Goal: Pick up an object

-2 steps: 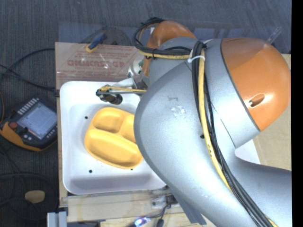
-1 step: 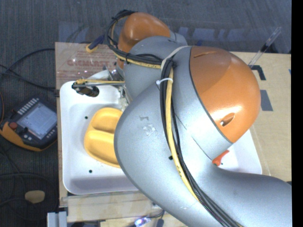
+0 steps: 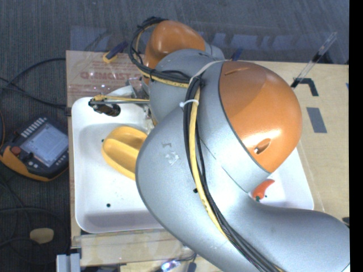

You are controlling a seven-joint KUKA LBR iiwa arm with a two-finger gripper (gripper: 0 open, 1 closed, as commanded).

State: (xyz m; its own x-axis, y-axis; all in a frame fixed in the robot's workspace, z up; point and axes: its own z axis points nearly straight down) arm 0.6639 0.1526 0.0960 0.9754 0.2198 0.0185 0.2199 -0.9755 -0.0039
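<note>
A yellow rounded object (image 3: pixel 121 148) lies in the left white bin (image 3: pixel 91 208), near its middle and partly under the arm. My gripper (image 3: pixel 140 97) is over the bin's far edge, above and just behind the yellow object, and the grey arm hides most of it. A small orange-red object (image 3: pixel 261 190) peeks out from under the arm in the right bin (image 3: pixel 295 194).
The big grey and orange arm (image 3: pixel 227 169) covers most of both bins. A teach pendant (image 3: pixel 38 149) lies on the floor to the left. A brown board with a clear plastic sheet (image 3: pixel 96 72) lies behind the left bin.
</note>
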